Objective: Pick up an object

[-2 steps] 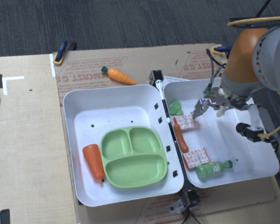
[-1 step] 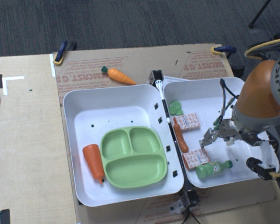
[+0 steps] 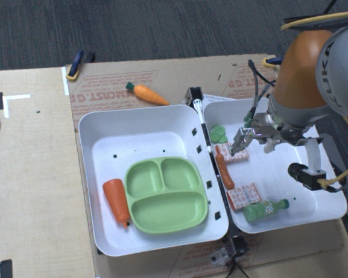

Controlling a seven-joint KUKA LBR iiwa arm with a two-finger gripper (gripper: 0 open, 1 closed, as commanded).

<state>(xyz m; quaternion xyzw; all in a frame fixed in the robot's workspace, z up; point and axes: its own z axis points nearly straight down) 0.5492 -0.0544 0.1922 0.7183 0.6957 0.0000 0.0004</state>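
Observation:
My gripper [image 3: 242, 140] hangs low over the left part of the right bin [image 3: 313, 205]. Just below and left of it lies a small red-and-white packet [image 3: 235, 155], close to the gripper tip; I cannot tell whether they touch. A green item [image 3: 218, 133] sits at the bin's left wall above the packet. A reddish sausage [image 3: 225, 174] lies along that wall below it. Toward the front are a red patterned box [image 3: 243, 194] and a green bottle [image 3: 266, 208] on its side.
The left bin [image 3: 131, 130] holds a green divided plate [image 3: 167, 194] and an orange-red cylinder [image 3: 116, 201] beside it. A toy carrot [image 3: 148, 94] lies on the cardboard behind the bins. A blue clip [image 3: 75, 64] sits at the cardboard's far left corner.

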